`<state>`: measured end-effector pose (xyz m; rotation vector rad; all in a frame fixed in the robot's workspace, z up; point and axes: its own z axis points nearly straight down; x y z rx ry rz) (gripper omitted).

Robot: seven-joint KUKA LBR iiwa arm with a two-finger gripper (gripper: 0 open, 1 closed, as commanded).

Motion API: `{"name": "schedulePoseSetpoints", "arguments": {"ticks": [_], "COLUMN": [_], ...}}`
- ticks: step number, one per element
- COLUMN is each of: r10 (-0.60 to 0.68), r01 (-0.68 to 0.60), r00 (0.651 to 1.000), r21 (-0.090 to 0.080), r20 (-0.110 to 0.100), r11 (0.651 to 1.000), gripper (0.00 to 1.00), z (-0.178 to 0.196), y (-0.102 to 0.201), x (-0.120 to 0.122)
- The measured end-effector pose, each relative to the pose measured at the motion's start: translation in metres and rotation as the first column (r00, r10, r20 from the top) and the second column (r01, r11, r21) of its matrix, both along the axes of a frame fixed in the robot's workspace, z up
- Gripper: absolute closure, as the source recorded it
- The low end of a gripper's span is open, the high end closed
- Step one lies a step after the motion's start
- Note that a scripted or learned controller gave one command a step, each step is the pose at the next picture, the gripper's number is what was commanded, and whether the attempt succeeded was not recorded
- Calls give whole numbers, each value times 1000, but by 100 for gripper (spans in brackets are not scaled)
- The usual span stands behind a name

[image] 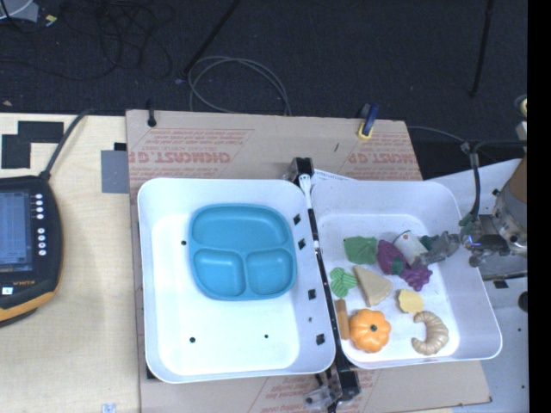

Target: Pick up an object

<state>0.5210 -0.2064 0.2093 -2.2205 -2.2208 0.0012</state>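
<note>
Reaching in over the right edge of the right bin (pixel 448 198), the gripper (pixel 441 244) is seen low above the bin's middle, its dark fingertips just beside a small white and red piece (pixel 408 244); how wide the fingers stand cannot be told. Purple toy grapes (pixel 401 263) are found touching that piece, and a green leafy piece (pixel 361 249) lies to their left. Toward the near edge a cheese-like wedge (pixel 373 284), a small green leaf (pixel 343 280), a yellow chunk (pixel 411 300), an orange toy pumpkin (pixel 370 329) and a tan croissant (pixel 431 332) are spread. A blue divided plate (pixel 242 251) is placed at the left bin's (pixel 164 317) centre. A teach pendant (pixel 24 243) rests at the bench's left edge.
</note>
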Motion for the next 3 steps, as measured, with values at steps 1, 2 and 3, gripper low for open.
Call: {"name": "schedulePoseSetpoints", "arguments": {"ticks": [1, 2, 3], "r10": [0, 4, 5], "r01": [0, -4, -5], "r00": [1000, 1000, 1000], "r21": [-7, 0, 2], "r20": [17, 3, 1], "r11": [1000, 1000, 1000], "gripper": [0, 0, 0], "z": [-95, -122, -122], "y": [-2, 37, 105], "x": [49, 102, 124]}}
